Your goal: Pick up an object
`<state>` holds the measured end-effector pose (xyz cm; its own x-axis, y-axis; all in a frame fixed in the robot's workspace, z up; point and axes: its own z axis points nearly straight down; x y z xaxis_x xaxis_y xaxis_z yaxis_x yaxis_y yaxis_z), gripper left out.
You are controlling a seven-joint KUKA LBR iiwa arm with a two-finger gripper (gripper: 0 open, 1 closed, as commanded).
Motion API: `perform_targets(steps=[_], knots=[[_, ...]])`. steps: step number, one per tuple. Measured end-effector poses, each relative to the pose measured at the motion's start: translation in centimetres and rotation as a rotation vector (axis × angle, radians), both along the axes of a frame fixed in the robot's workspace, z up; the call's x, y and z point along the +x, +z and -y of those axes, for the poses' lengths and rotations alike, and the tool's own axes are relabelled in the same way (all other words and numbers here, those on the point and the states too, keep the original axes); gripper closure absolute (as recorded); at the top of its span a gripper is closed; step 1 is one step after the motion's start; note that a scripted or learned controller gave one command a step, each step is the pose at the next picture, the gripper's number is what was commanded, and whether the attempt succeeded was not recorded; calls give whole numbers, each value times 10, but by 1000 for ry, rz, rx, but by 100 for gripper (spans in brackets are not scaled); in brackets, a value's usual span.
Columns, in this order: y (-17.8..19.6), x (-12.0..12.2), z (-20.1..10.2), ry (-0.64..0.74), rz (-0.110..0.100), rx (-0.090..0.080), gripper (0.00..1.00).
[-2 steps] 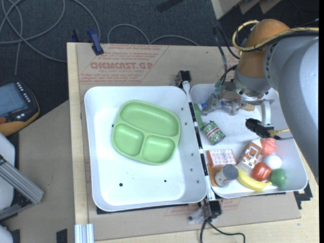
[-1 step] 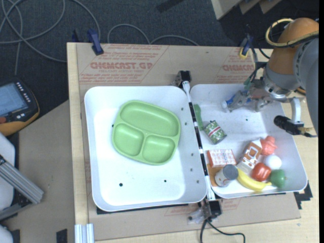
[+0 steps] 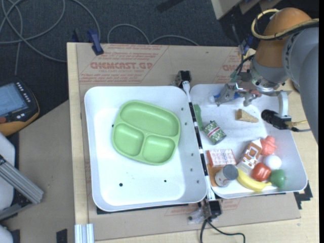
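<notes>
A grey robot arm's 2-finger gripper hovers with fingers apart over the far end of the right white plastic bin, clasping nothing. A tan wedge-shaped piece lies just near of it; a yellow toy banana rests at the near edge. A green 3-compartment plastic plate sits in the left white plastic bin.

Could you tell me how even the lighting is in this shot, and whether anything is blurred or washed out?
Camera view: light is soft and even, with only faint shadows under the green tray; the white bins look bright but keep their edges; the banana and nearby items are sharp; the end effector is small and slightly soft, so its fingers are hard to read.
</notes>
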<state>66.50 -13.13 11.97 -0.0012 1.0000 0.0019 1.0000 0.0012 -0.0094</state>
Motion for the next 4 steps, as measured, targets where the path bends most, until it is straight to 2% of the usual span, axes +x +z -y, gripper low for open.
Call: perform_targets(steps=[1, 2, 3, 4], knots=[[22, -19, -17, 0, 8, -2, 0], [-36, 1, -12, -1, 8, -2, 0], [-24, 2, -12, 1, 13, -4, 100], [-24, 2, -12, 1, 12, -4, 0]])
